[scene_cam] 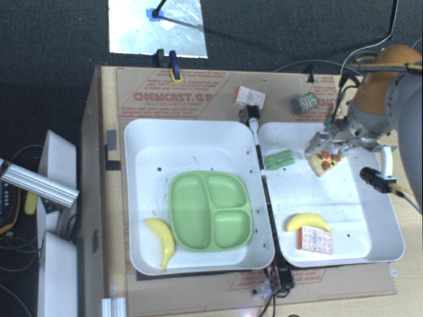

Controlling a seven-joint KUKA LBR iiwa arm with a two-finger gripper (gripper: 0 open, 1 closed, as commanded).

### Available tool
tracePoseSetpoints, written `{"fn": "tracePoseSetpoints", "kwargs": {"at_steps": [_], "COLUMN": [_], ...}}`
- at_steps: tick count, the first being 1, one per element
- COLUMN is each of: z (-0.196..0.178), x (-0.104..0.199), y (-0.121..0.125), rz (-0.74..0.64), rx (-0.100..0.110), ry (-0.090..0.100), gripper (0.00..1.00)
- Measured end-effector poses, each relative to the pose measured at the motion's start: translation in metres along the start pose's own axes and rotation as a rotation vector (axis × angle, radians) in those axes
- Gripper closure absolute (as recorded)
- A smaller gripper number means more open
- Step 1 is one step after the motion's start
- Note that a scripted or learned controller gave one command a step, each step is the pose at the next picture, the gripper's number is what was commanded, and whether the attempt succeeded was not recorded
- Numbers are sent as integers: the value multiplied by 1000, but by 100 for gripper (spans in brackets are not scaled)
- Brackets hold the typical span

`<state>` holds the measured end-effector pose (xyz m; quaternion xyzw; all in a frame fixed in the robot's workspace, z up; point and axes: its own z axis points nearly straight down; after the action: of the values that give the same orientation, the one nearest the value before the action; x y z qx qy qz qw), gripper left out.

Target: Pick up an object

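Observation:
My gripper (328, 144) hangs low over the back of the right bin (370, 243), reaching in from the right. Directly under and just in front of it lies a toy pizza slice (324, 164), tan with red spots, touching or nearly touching the gripper. A green pea pod (278, 158) lies to its left by the bin's inner wall. Near the front of the same bin sit a small yellow banana (305, 221) and a red-and-white box (314, 239) side by side. In the left bin (142, 150) rest a green divided plate (210, 210) and a second banana (162, 241).
A small green can (306, 102) and a white tag (250, 96) sit on the cardboard behind the bins. A blue clamp (173, 61) stands at the back edge. A black cable fitting (373, 177) juts from the arm above the right bin's right side.

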<state>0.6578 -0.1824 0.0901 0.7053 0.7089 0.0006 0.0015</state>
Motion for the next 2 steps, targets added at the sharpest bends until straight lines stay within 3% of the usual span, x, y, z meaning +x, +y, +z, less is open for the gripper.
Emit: {"fn": "tracePoseSetpoints", "kwargs": {"at_steps": [1, 2], "z": [2, 2], "x": [18, 21], "y": [11, 2], "rz": [-1, 2], "rx": [-6, -8], "ry": [-2, -4], "gripper": [0, 0]}}
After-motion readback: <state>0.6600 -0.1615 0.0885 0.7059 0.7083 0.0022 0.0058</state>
